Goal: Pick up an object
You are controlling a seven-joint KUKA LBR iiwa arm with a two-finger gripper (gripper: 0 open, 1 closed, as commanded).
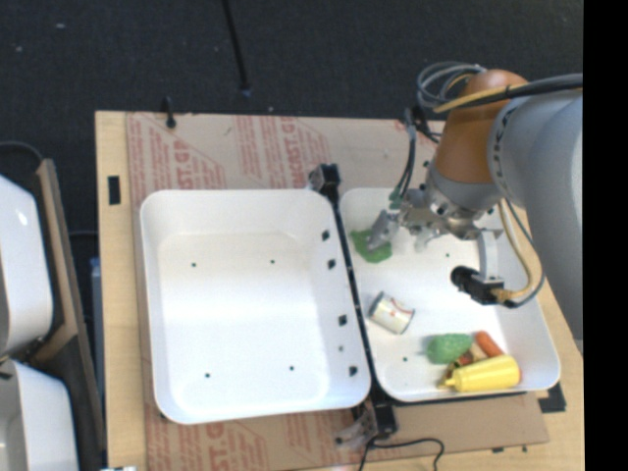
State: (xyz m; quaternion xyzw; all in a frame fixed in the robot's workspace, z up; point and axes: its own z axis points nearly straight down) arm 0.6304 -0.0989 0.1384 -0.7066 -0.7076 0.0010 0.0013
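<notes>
Grey arm (540,135), orange band (469,130) above wrist, looped grey cables on top, metallic hand (407,226).

Two white bins: left bin (245,302), right bin (510,312). Tan cardboard sheet (245,150) beneath, printed with red lettering. Grey arm (540,155) with orange band (471,135). In the right bin: bright green lump (373,248), white cup (392,314) (faint reddish marks), green plush piece (449,346), orange carrot-like item (488,342), yellow bottle (483,375). Dark speckled floor (314,37).

A brown board (235,155) lies under both bins, a black cable (232,29) crossing the dark floor beyond it.
</notes>
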